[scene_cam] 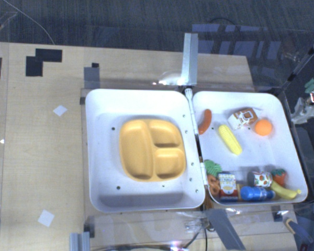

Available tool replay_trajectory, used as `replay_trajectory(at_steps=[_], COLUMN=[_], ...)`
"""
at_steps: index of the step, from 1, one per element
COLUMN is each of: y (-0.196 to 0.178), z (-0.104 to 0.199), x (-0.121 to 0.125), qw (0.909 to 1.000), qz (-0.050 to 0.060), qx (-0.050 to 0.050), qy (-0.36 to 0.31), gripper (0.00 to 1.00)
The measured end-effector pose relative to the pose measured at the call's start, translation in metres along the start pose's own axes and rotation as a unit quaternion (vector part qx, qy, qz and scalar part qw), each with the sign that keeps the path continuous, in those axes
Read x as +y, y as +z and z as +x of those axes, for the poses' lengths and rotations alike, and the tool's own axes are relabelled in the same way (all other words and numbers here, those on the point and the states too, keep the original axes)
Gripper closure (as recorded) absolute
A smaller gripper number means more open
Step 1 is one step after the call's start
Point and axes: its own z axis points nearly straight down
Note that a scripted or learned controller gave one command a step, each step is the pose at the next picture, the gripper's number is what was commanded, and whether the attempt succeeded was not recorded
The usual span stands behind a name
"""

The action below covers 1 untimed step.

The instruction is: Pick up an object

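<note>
Objs all in R bin [282,111], none lifted. Hot dog [204,121] by the L wall, corn cob [230,139] just R of it, small carton [243,118] touching orange ball [263,127] near top R. Front edge row: green toy [213,168], juice box [227,184], blue bottle [256,193], small can [262,179], banana [284,192], strawberry [279,175], packed close. L bin [102,156] holds yellow divided tray [152,149], centred. Gripper [313,95] at far R edge, outside the bin, well apart from objs; jaw gap can't tell, too small/cut off; nothing seen in it.
</note>
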Motion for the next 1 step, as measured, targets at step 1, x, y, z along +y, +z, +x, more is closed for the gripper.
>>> replay_trajectory(at_steps=[1], y=[-0.0116], z=[0.0008], x=[0.0018], qw=[1.0], qz=[-0.002], qx=[-0.001], qy=[-0.004], gripper=[1.0])
